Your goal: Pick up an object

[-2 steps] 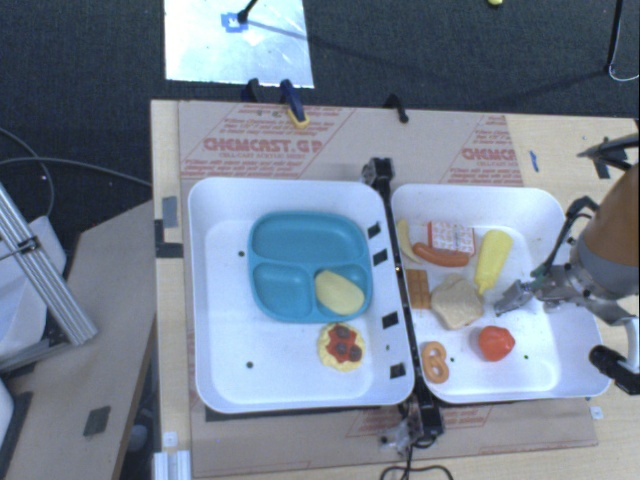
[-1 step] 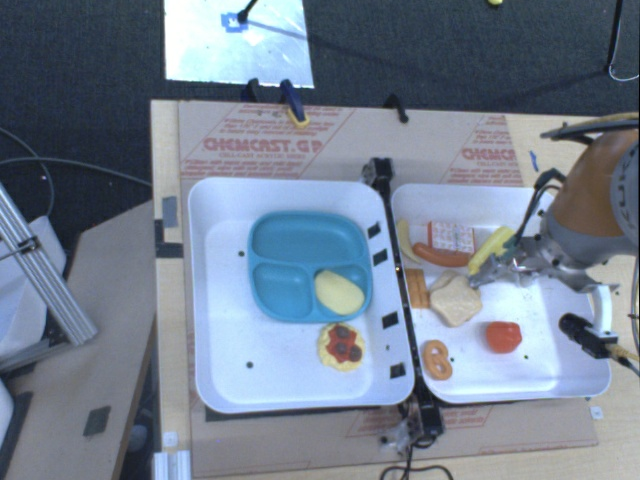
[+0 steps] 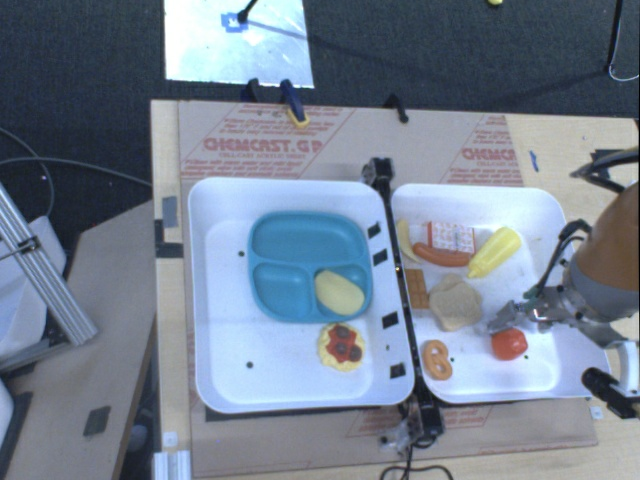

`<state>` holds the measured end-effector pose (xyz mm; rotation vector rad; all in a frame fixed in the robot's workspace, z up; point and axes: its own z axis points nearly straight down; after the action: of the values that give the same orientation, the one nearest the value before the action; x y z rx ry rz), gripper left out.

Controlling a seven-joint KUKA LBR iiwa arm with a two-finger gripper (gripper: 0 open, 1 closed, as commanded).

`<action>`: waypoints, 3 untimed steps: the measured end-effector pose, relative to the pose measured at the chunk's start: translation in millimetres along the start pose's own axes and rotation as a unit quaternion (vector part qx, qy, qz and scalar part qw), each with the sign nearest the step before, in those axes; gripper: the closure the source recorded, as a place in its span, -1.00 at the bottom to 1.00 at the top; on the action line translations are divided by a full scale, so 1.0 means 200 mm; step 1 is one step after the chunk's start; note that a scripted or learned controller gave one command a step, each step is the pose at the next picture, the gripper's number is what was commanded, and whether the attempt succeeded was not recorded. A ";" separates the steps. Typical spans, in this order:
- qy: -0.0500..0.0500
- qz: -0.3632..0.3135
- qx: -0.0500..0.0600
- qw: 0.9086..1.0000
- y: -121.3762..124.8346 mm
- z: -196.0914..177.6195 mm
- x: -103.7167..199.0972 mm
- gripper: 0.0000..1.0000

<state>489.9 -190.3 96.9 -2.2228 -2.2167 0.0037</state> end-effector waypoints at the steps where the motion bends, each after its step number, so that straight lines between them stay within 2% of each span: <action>1: 0.000 -0.001 -0.001 1.000 -0.02 0.07 -0.08 -1.00; 2: 0.000 -0.002 -0.002 1.000 -0.01 0.06 -0.08 -1.00; 3: 0.003 -0.008 -0.002 1.000 -0.01 0.07 0.44 -1.00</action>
<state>487.5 -101.3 83.9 -2.2040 -2.2330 -0.0061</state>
